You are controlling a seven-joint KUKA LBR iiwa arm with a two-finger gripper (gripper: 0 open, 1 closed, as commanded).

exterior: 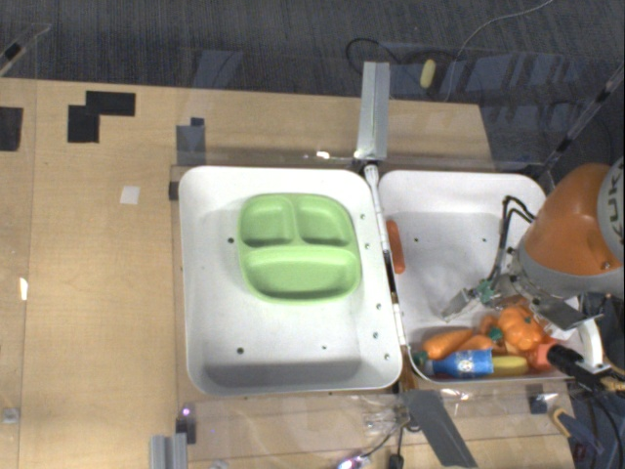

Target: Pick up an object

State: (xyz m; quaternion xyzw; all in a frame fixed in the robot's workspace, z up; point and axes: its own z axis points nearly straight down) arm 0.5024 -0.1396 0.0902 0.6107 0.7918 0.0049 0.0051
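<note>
My gripper point(479, 299) is low in the right bin point(439, 203), just above and left of a pile of toy food at the bin's front edge. The pile holds an orange carrot point(447, 342), a blue can point(463, 363) lying on its side, a yellow piece point(509, 364) and an orange lumpy fruit point(518, 328). A reddish sausage point(394, 245) lies along the bin's left wall. The orange wrist band point(576, 231) hides the bin's right side. Nothing is visibly held in the gripper.
The left bin point(210, 262) holds a green divided plate point(297, 245) in its middle. A metal post point(373, 110) stands behind the divider between the bins. Cables and clamps crowd the bench's front right.
</note>
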